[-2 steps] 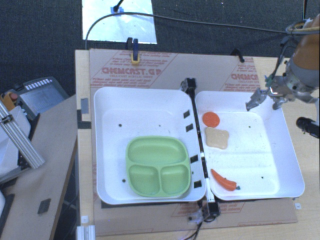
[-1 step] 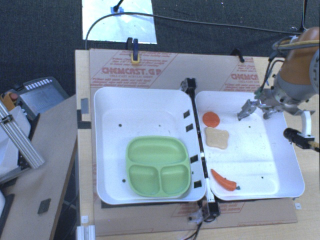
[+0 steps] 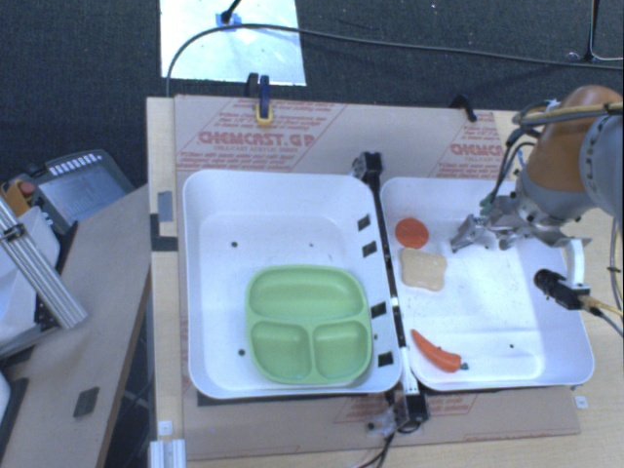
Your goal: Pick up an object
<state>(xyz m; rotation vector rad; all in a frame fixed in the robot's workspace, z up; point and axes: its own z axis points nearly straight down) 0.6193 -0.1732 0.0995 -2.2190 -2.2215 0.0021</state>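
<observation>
The right bin (image 3: 556,359) holds three small objects. A round orange-red piece (image 3: 411,232) lies near its upper left corner, and a pale beige slab (image 3: 423,269) lies just below that piece. Near the front left lies a long red-orange piece (image 3: 436,352) with a dark tip. My gripper (image 3: 471,232) hangs over the upper part of the right bin. It points left and stands a short way right of the round orange-red piece, with nothing seen in its grasp. The grey arm with its orange band (image 3: 575,154) comes in from the right.
A green plate (image 3: 310,322) with three compartments lies in the left bin (image 3: 224,261). A black divider with clips (image 3: 382,261) runs between the bins. A black fitting with a cable (image 3: 558,289) sits at the right bin's right wall. Cardboard lies under both bins.
</observation>
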